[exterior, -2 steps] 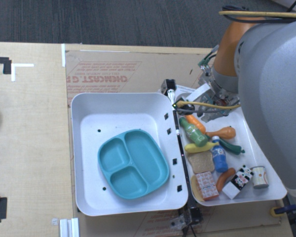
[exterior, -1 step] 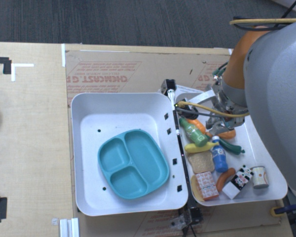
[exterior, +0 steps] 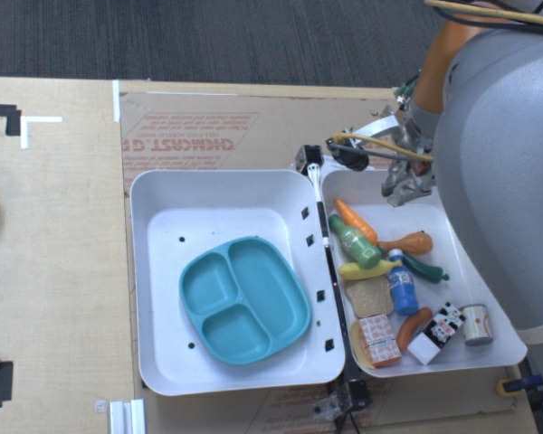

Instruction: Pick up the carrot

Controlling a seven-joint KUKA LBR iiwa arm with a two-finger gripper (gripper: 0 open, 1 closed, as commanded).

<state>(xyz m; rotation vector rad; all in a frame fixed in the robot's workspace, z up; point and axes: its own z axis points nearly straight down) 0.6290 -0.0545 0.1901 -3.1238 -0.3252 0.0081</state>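
**Two bins side by side, my tool over the right one**

My gripper [exterior: 407, 186] hangs over the far end of the right bin [exterior: 502, 355]. The left bin [exterior: 154, 242] holds a divided plate [exterior: 244, 299]. In the right bin, the carrot [exterior: 355, 221] lies near the left wall, with a bottle [exterior: 355, 242] just beside it toward me and a banana [exterior: 366, 268] nearer still. A small drink bottle [exterior: 401, 287] sits right of the bread slice [exterior: 369, 297]. A can [exterior: 476, 325] stands at the near right corner.
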